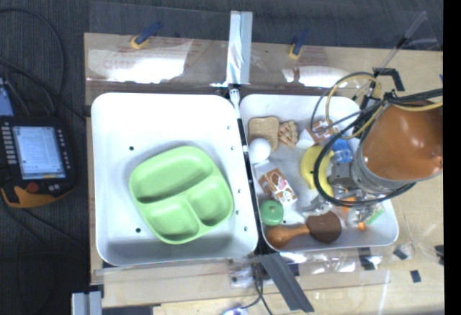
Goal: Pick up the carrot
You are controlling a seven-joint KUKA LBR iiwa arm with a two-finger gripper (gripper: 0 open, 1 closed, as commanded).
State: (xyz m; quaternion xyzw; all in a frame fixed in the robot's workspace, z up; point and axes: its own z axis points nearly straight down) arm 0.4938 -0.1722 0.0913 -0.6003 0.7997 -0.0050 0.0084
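Observation:
The carrot [364, 219] lies near the front right corner of the right bin [389, 234]. Just a small orange piece and a green tip show from under the arm. My gripper [344, 194] is low in the right bin, directly under the orange wrist band [403, 140], and most of it is hidden by the arm and its cables. It sits just left of and above the carrot, close to it. I cannot make out whether they touch.
The right bin also holds a toast slice [263, 127], a waffle [287, 133], a white egg [258, 151], a snack packet [277, 187], a green ball [271, 213], a brown drumstick [302, 231] and a banana [312, 166]. A green divided plate [181, 193] lies in the left bin [115, 126].

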